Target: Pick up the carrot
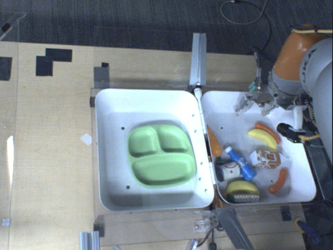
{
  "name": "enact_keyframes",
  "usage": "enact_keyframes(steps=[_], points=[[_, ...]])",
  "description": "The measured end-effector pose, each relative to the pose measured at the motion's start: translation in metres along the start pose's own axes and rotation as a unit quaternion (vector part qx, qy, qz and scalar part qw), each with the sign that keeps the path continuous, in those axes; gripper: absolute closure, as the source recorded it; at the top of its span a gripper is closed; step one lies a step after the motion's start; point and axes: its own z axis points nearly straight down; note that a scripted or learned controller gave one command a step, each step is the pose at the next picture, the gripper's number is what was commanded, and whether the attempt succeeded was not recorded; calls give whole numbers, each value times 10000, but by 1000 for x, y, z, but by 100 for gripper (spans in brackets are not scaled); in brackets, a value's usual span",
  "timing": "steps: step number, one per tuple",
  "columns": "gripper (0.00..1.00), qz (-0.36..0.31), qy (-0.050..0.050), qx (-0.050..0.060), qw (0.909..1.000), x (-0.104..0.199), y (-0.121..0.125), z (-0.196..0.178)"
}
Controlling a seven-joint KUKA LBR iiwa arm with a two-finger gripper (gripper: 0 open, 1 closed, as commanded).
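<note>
Orange against white plastic, the carrot (pixel 212 141) lies along the left wall of the right bin (pixel 223 102), hard against the divider that separates it from the left bin (pixel 109 139), its thin end pointing toward the far side of the bench (pixel 47 139). It has not been touched: the gripper (pixel 256 101) hangs over the far part of the right bin, well apart from the carrot, with its fingers (pixel 243 104) spread and nothing between them.

The arm (pixel 291 61), grey with its orange band, reaches in from the right. Below the gripper the right bin is crowded: a yellow banana (pixel 264 137) with a red pepper (pixel 269 130) just behind it, a small carton (pixel 265 159) printed in white and brown, a blue bottle (pixel 240 164) lying near a small dark-and-white toy (pixel 227 169), a sausage (pixel 279 180) near the right wall, and a yellow brush (pixel 241 189) at the near edge. The left bin holds a green divided plate (pixel 161 155).

By the look of it, the task is barely begun. The whole of the pick is left: the gripper has to cross to the bin's left wall, come down over the carrot, close on it and lift. The carrot's place tight against the wall may leave little room for a finger on that side.
</note>
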Motion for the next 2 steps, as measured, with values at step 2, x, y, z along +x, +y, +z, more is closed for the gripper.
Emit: enact_keyframes(steps=[2], points=[[0, 1892, 17, -38, 9819, 72, -77, 18]])
